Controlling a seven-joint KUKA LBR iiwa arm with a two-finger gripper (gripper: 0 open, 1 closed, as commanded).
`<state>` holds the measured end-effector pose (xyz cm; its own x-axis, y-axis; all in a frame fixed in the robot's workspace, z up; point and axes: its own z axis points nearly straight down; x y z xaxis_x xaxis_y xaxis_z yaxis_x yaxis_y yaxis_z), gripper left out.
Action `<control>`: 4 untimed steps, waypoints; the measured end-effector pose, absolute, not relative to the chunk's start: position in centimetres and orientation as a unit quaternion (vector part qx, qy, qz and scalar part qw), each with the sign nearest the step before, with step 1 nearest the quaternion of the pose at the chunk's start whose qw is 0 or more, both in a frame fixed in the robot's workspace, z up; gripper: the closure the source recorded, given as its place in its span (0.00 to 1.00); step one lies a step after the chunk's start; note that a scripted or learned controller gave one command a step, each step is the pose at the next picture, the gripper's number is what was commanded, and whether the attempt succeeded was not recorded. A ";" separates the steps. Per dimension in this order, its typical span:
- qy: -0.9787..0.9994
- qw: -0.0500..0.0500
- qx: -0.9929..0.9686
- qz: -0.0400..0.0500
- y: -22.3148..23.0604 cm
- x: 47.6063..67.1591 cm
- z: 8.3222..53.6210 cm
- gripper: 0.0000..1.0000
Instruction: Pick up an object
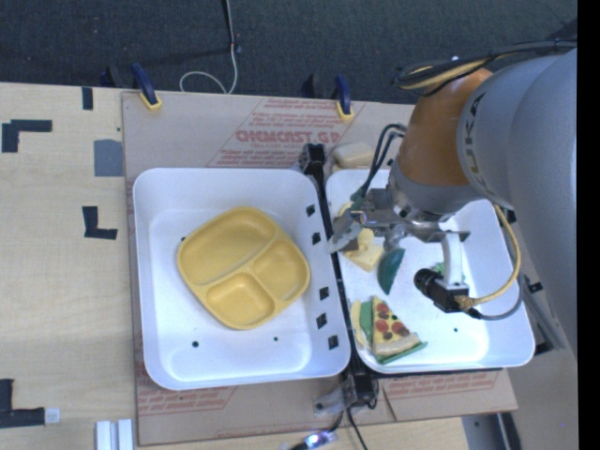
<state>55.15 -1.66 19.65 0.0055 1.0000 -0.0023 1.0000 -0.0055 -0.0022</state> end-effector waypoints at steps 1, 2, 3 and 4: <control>0.710 -0.002 0.704 -0.001 5.9 53.3 19.4 0.00; 0.705 0.002 0.709 -0.001 -3.7 59.6 18.4 0.00; 0.708 -0.003 0.706 -0.002 1.5 51.8 18.4 0.00; 0.705 0.000 0.710 -0.002 -6.5 51.9 18.4 0.00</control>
